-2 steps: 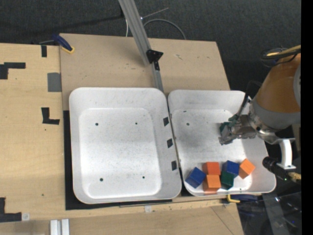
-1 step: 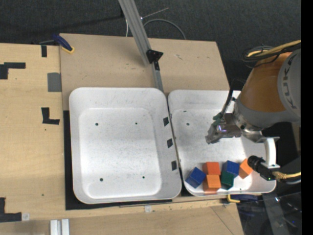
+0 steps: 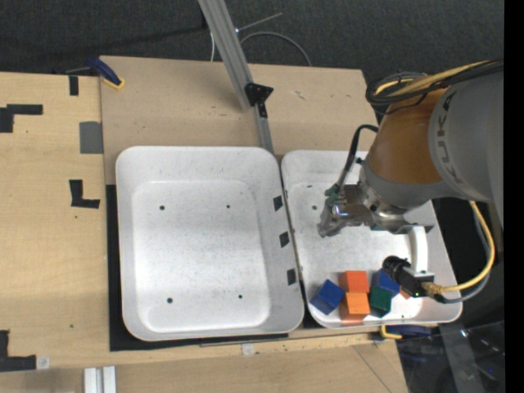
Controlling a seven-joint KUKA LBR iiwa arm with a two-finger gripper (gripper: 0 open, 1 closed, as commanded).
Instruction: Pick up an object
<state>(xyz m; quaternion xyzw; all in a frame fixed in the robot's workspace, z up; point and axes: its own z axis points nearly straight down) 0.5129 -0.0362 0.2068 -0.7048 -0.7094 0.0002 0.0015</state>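
Bench (image 3: 188,97) of pale wood, bearing two shallow white bins side by side. Left bin (image 3: 131,219): the larger of the two, with four small dark dots on its floor. Right bin (image 3: 307,170): holds a cluster of small blocks in its near corner, namely one blue block (image 3: 328,295) at the left, two orange blocks (upper (image 3: 355,281), lower (image 3: 356,303)) touching one another in the middle, and to their right a second blue block (image 3: 386,283) with a green block (image 3: 380,301) just below it. Arm (image 3: 434,150): grey body with an orange band, entering from the right and covering much of the right bin's far and right side. Gripper (image 3: 331,222): hangs over the middle of the right bin's floor, well apart from the block cluster, nothing visible between its fingers; whether it is released or clenched cannot be told at this angle. Black cable (image 3: 354,150) loops along the wrist; a yellow cable (image 3: 483,260) runs down the arm's right side to a black fitting (image 3: 399,270) just beside the blocks. Grey metal strut (image 3: 229,43) crosses the bench diagonally from the top, ending at the bins' shared edge. Black tape marks (image 3: 80,193) lie on the board at the left.
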